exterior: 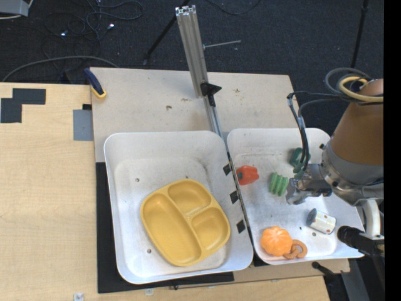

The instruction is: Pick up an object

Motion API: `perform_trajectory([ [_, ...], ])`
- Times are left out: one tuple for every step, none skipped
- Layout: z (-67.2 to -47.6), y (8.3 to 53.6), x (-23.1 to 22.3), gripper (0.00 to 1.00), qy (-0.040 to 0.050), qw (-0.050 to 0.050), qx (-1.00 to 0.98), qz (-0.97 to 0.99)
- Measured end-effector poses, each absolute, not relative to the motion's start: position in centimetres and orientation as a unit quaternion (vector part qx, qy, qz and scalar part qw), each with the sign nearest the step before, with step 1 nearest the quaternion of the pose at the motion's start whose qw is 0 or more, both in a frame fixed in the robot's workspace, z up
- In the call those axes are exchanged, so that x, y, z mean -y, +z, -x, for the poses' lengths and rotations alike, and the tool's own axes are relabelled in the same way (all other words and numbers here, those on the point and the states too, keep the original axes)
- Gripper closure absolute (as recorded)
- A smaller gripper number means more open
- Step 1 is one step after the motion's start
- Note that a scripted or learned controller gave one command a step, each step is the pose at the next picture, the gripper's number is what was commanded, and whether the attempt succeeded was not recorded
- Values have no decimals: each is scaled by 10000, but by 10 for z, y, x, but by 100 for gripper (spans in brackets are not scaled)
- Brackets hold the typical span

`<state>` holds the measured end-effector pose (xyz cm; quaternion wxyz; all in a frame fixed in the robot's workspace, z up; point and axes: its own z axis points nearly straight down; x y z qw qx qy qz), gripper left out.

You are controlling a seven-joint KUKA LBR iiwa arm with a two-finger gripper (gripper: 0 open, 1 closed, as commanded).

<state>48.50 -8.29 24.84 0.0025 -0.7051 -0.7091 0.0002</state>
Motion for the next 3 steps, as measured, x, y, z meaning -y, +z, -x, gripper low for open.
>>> perform_trajectory([
  [-488, 234, 31, 100, 7, 26, 7088, 7054],
  [-483, 222, -25, 100, 10, 28, 7089, 7053],
  [-481, 233, -75, 100, 8, 18, 7089, 7054],
])
